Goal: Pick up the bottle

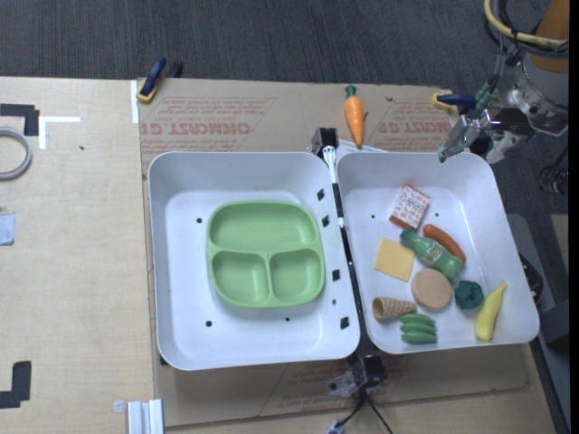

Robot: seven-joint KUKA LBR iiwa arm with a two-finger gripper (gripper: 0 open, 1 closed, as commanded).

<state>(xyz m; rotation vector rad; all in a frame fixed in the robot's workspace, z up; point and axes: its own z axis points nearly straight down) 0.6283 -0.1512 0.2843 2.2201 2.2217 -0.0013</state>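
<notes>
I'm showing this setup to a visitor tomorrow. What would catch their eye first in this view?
Probably the big green divided plate lying in the left bin, then the cluster of toy foods in the right bin, where the green bottle lies among a cheese slice, a sausage and a banana. The gripper hangs above the right bin's far corner, well away from the bottle.

The green bottle (433,251) lies in the right bin (362,188) (beside a sausage (444,239)); the gripper (470,138) hovers apart.
</notes>
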